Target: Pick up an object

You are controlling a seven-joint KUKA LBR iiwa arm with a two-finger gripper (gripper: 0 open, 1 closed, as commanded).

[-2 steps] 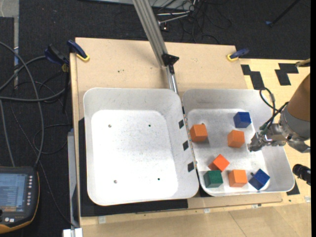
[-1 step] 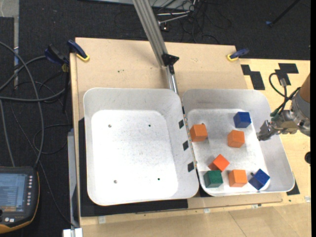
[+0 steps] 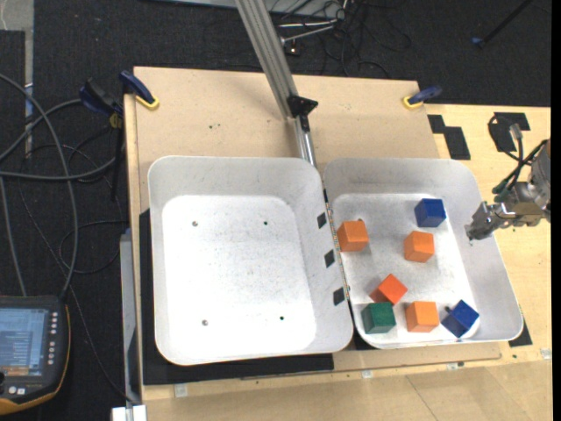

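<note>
Camera view, looking down at a slant, shows seven small blocks scattered in the right bin (image 3: pixel 487 235), in the lower right of the frame. A blue block (image 3: pixel 429 211) lies uppermost, nearest the pincer (image 3: pixel 479 225), which hangs at the bin's right rim, to the right of that block and apart from it. Below the blue one sits an orange block (image 3: pixel 419 246), and to its left, near the bin's left wall, another orange block (image 3: pixel 352 235). Lower down lie a reddish-orange block (image 3: pixel 391 288), a green block (image 3: pixel 379 317) just beneath it, a third orange block (image 3: pixel 422 316) to the green one's right, and a second blue block (image 3: pixel 460 317) close beside that, against the bin's lower right corner. No block lies between the pincer's tips. Whether the pincer is spread or pressed together I cannot tell; it is small and dark against the rim. The arm enters from the right edge of the frame. The left bin (image 3: pixel 166 235) fills the middle of the frame, touching the right one along its side. Both rest on the pale bench (image 3: pixel 219 112), with a metal pole (image 3: pixel 267 46) slanting from the top of the frame and a tablet (image 3: pixel 26 345) at lower left.
</note>
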